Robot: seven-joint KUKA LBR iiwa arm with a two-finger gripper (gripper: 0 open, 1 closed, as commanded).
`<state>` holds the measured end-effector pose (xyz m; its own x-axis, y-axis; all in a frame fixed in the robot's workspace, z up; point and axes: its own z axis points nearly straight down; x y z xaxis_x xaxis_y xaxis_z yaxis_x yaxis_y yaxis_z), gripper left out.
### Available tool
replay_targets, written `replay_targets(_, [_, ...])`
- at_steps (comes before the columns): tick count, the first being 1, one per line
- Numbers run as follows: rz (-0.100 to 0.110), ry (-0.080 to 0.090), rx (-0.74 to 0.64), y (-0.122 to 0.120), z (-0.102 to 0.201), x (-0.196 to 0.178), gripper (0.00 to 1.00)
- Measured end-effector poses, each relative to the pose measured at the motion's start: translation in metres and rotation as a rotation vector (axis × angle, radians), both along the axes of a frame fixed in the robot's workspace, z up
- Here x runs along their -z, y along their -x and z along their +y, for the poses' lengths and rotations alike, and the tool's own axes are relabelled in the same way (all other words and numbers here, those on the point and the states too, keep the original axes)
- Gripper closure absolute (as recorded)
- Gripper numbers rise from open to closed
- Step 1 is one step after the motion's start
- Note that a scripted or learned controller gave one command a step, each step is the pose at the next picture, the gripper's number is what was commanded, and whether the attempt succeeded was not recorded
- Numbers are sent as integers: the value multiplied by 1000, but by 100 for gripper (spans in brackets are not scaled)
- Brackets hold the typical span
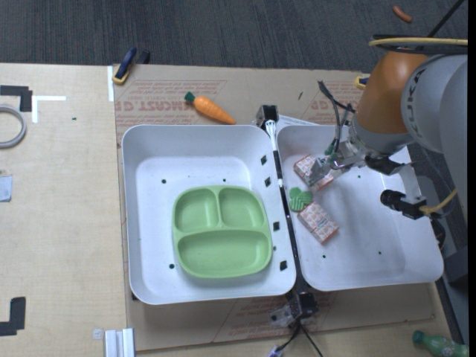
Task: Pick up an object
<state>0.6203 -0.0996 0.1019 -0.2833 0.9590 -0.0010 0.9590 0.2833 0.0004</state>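
Objects for picking are lying in the right-hand bin (387,266), toward its left wall. A pinkish patterned packet (305,166) is sitting in the upper left part of that bin, directly at the gripper's tip. A second, similar packet (319,222) is lying lower down, tilted, and a small green item (298,198) is resting between the two, close to the divider where the bins meet.

The arm (416,99) is reaching in from the upper right of the frame, its orange band showing above the grey wrist, and it is angling down and leftward into the right bin. The gripper (324,169) is sitting low over the upper packet, apparently touching or just beside its right edge. Whether the end effector is wide, narrow or closed on anything cannot be told from this view, as the tip is small and overlapping the packet. Dark cables are trailing along the wrist.

The left-hand bin (149,169) is holding a light green divided plate (221,231), lying flat in its middle and lower part.

Outside the bins, an orange toy carrot (210,108) is lying on the cardboard above the left bin. A blue and yellow item (125,65) is lying at the upper left, at the bench's edge. A green object (439,342) is showing at the lower right corner of the frame.
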Motion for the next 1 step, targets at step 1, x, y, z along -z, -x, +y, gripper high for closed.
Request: replay_targets(1, [0,0,78,31,55,-90,100])
